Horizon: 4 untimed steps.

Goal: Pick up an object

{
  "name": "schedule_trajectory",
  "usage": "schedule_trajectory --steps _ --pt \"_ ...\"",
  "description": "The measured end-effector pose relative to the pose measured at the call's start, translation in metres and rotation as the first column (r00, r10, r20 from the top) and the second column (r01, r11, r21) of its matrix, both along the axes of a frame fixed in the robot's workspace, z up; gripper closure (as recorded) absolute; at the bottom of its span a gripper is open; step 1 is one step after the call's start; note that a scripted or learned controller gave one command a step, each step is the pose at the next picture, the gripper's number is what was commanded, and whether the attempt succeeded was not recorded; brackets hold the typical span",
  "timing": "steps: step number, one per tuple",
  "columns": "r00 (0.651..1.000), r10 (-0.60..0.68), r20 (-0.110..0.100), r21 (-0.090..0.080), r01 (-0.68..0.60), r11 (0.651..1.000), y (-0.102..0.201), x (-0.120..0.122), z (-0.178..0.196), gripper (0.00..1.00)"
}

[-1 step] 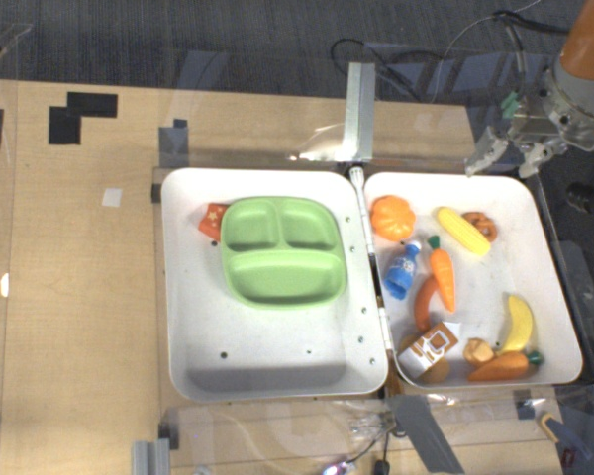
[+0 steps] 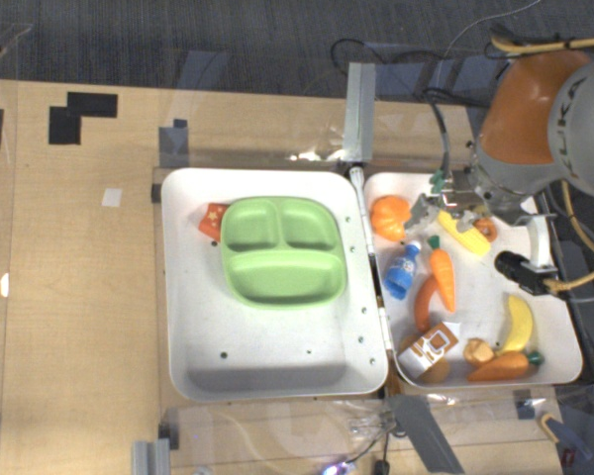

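My gripper (image 2: 438, 210) hangs over the back of the right bin (image 2: 572, 356), between an orange round fruit (image 2: 388, 217) on its left and a yellow corn cob (image 2: 463, 235) just to its right. Below it lie a blue bottle (image 2: 401, 271), an upright carrot (image 2: 442, 278) and a reddish sausage (image 2: 424, 303). Nothing shows held in the gripper. The arm's orange band (image 2: 523, 107) and grey wrist cover the bin's far right corner.
A banana (image 2: 518, 322), a brown carton (image 2: 431, 350), a second carrot (image 2: 499, 367) and a small tan piece (image 2: 478, 348) lie at the right bin's front. The left bin (image 2: 193, 354) holds a green divided plate (image 2: 281, 248) and a red item (image 2: 212, 222).
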<state>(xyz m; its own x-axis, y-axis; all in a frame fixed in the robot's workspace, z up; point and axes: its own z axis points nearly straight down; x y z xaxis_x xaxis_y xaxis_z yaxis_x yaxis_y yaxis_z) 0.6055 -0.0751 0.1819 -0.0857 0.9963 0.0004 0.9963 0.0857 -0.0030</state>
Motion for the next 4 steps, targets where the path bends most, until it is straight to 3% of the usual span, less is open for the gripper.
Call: schedule_trajectory --steps 1,2,3,4 --pt "0.985 0.175 0.005 0.000 -0.175 0.985 -0.029 -0.017 -0.078 0.00" --pt "0.949 -0.315 0.009 0.002 0.315 0.949 -0.035 0.036 -0.095 0.00" --pt "0.991 -0.130 0.009 -0.001 0.130 0.992 -0.085 -0.039 -0.092 0.00" --pt "0.998 -0.064 0.018 0.001 0.064 0.998 -0.092 -0.048 -0.093 0.00"
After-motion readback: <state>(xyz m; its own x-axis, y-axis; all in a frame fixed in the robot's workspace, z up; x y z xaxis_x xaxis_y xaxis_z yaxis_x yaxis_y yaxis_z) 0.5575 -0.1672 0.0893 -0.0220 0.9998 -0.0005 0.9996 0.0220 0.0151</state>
